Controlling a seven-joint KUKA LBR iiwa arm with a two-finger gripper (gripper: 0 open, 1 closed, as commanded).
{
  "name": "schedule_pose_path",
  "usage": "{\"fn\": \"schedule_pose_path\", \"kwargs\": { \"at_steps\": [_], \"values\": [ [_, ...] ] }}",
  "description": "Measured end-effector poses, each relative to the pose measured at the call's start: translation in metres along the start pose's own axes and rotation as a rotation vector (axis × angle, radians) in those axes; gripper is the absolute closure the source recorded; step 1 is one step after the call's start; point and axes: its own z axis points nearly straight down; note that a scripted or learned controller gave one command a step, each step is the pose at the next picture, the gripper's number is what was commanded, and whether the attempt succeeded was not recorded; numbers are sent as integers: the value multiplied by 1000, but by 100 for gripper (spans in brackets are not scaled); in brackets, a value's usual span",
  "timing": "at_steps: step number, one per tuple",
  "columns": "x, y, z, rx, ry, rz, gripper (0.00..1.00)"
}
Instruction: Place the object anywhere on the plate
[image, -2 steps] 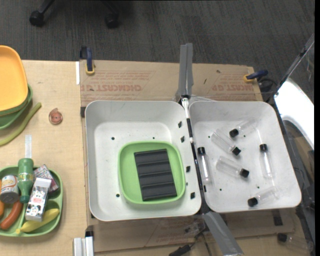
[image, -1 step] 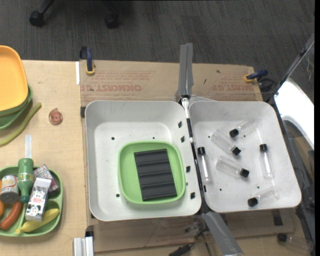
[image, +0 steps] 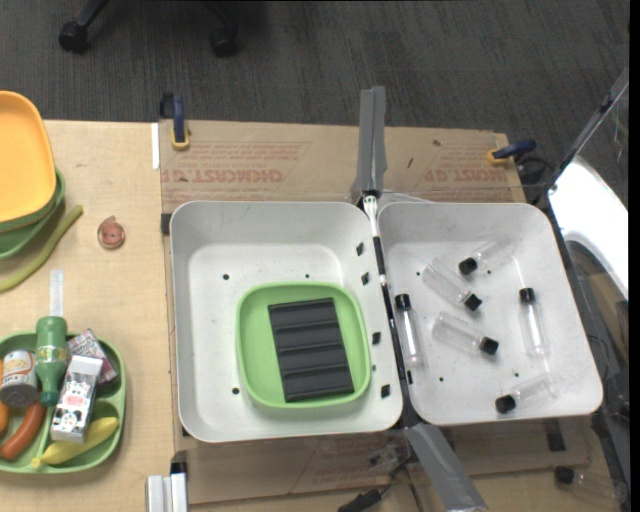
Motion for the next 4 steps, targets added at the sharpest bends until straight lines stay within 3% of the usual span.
{"fn": "schedule_pose_path", "kwargs": {
  "at_steps": [4],
  "values": [
    [-6,5,-1,-1,1,477,0]
  ]
}}
